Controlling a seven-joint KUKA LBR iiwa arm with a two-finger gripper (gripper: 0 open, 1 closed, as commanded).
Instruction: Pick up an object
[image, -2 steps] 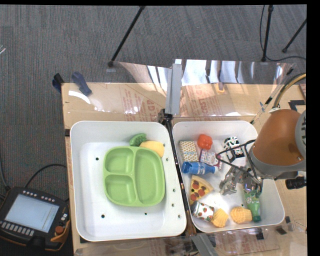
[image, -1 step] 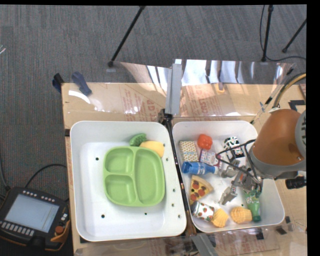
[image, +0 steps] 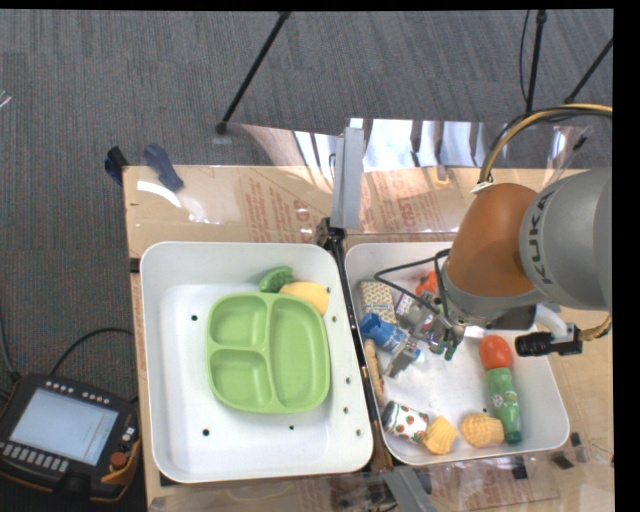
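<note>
- Arm (image: 560, 240): smooth grey casing with a glossy orange band, entering from the right and hanging over the right bin (image: 545, 415).
- Gripper (image: 425, 340): set low over the middle of the right bin, amid a cluster of metal parts and dark cables. Whether it is apart, together or clamped on anything cannot be told; nothing is seen held.
- Blue object (image: 380, 330): small, hard-looking, blue and white, lying just left of the gripper, near the bin's left wall. Contact cannot be judged.
- Patterned piece (image: 375, 295): flat, with a fine lattice print, at the bin's upper left.
- Can (image: 404, 421): short cylinder, white with red and green markings, lying on its side at the front of the right bin.
- Two yellow items (image: 438, 436) (image: 481, 431): knobbly, corn-like texture, beside the can along the front wall.
- Green bottle (image: 503, 400): slim, lying lengthwise, its end touching a rounded red-orange item (image: 495, 351).
- Left bin (image: 165, 400): shallow, white, matte plastic with rounded corners.
- Green tray (image: 268, 353): smooth moulded plastic with three compartments, lying in the left bin.
- Yellow rounded piece (image: 306, 294) and leafy green piece (image: 276, 278): at the tray's far edge, touching each other.
- Pendant (image: 65, 430): dark handheld controller with a pale screen, on the floor left of the bench.
</note>
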